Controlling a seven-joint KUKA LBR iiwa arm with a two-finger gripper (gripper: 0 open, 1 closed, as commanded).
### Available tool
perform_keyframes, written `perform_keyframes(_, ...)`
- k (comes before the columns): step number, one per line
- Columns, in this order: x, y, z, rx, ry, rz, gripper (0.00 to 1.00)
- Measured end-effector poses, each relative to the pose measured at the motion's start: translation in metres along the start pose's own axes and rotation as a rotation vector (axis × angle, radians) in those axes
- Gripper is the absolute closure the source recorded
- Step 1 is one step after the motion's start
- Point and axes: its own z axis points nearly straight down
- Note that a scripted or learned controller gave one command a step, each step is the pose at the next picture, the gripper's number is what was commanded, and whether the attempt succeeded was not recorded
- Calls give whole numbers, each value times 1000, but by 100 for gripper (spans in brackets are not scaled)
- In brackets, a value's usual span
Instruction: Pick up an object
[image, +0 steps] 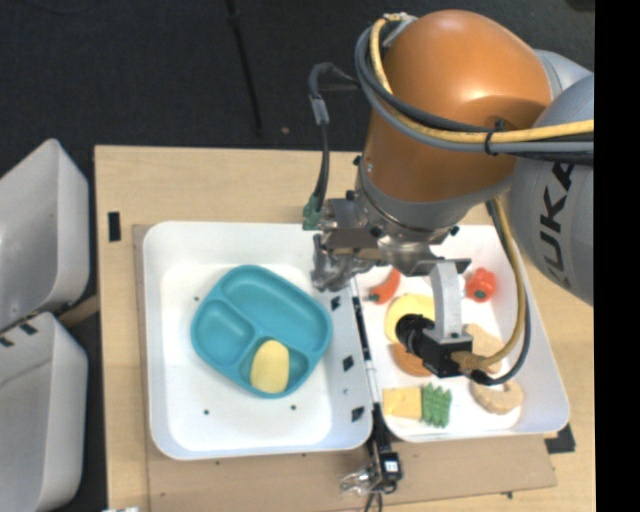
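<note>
The claw (330, 268) hangs over the wall (358, 345) between the bins, and I cannot tell if it is open or holding anything. At its 7 o'clock, a blue plate (235, 315) in the left bin (165, 300) carries a yellow lump (268, 366). The big arm (455, 100) covers much of the right bin (545, 395), where a green toy (436, 405) lies.
</note>
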Motion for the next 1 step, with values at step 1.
perform_keyframes(1,-1,1,-11,-1,-1,-6,100)
